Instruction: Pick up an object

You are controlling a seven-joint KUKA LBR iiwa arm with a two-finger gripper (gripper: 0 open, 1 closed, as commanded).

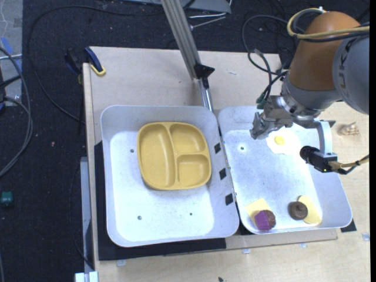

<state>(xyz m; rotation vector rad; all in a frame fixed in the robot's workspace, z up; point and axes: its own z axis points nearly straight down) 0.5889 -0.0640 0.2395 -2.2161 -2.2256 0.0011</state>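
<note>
Lowest in the frame, and so nearest the camera, sit the small things along the bottom edge of the right bin [329, 213]: a purple ball [264, 219] resting on a pale yellow piece [254, 207], and to its right a brown round object [298, 210] against another yellow piece [312, 211].

Taking the counter [147, 78] from left to right, the left bin [117, 175] carries a yellow divided plate [174, 155] at the frame's centre-left. The right bin comes next, with the jaws [260, 129] hanging over its upper left part; from this slant I cannot tell how far apart they stand, and nothing is visibly held between them.

Closest to the jaws is a small yellow object [279, 141], just beside them to the lower right of the tool. That offset, I judge, is what the coming move turns on: a short shift toward the frame's right and slightly down. The object looks roundish, so no clear long axis or pointing direction can be read. The things at the bottom edge lie well apart from the jaws.
</note>
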